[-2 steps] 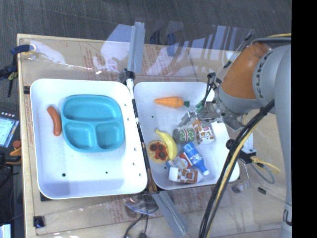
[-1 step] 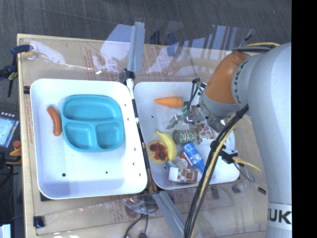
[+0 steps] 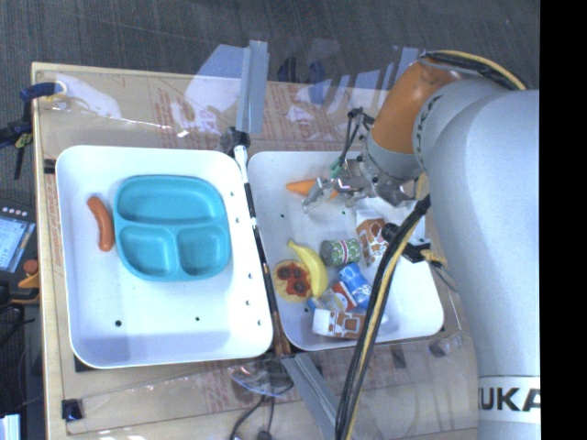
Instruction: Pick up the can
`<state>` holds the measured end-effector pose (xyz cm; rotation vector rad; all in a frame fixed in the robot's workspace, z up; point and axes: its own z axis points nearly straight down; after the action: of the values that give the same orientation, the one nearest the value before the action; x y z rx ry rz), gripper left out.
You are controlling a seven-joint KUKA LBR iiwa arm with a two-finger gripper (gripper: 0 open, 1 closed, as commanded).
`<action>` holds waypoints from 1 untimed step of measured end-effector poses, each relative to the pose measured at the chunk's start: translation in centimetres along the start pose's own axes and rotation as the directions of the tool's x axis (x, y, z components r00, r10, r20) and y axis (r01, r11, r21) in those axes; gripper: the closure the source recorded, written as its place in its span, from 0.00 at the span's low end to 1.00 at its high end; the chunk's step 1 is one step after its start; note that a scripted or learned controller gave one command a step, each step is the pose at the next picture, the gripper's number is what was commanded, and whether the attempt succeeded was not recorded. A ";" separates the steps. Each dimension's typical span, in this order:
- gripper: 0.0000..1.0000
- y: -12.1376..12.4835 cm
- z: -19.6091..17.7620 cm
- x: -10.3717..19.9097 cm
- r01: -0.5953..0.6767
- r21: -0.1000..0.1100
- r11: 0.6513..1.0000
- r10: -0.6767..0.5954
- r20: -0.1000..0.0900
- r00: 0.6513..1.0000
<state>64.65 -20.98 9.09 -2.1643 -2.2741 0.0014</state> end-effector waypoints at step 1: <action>0.00 -7.5 -12.5 0.3 0.016 -0.001 1.000 -0.016 0.001 1.000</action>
<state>57.12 -21.05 21.56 -2.1472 -2.2915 0.0013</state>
